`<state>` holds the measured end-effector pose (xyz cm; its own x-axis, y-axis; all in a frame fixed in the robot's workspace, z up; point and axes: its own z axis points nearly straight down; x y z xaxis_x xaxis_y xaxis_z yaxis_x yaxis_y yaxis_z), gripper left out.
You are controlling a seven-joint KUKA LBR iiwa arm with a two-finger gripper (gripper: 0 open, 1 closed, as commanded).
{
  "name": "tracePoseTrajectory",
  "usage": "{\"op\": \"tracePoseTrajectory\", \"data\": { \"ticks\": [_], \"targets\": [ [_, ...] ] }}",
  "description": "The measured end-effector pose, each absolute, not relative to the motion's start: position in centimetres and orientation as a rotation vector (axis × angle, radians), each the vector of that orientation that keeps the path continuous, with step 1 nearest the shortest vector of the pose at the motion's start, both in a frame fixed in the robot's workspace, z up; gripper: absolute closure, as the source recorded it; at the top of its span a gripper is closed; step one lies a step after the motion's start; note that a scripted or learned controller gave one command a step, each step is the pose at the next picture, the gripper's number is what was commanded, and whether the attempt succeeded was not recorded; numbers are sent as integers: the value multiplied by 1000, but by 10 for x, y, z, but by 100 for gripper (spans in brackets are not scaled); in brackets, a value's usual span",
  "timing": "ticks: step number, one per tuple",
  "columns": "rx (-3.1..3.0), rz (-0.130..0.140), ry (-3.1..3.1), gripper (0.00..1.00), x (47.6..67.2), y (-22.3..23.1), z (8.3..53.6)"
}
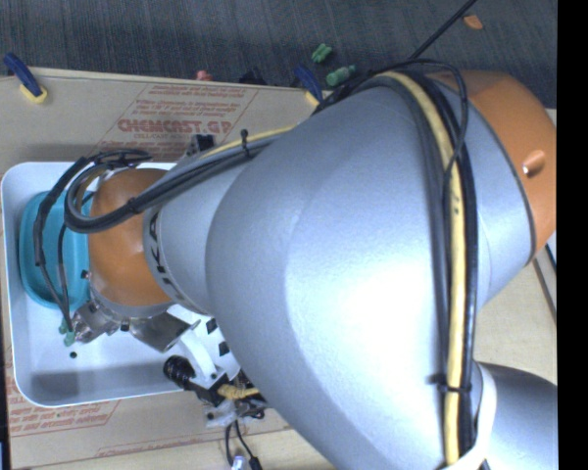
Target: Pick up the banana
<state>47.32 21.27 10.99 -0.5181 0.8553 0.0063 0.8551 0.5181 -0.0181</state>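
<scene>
My grey arm [353, 262] reaches in from the right and covers most of the bench. Its orange band [122, 248] hangs over the left white bin [24, 365]. Below the band, the gripper [78, 329] points down into that bin, mostly hidden by the wrist. A blue-teal object [36, 253] lies in the bin just left of the wrist, partly under the black cables [73, 189]. The arm hides most of the bin floor.
A brown cardboard sheet [176, 106] lies under the bins. Blue clamps [24, 76] hold its far edge, with a second one [307, 79] near the arm. Small green items [323, 57] lie on the dark floor beyond. A strip of bare bin floor [88, 380] shows at the front left.
</scene>
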Motion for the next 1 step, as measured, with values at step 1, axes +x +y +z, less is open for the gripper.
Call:
{"op": "tracePoseTrajectory", "data": {
  "ticks": [1],
  "targets": [
    [-1661,4,-2664,100,476,165,186]
  ]
}}
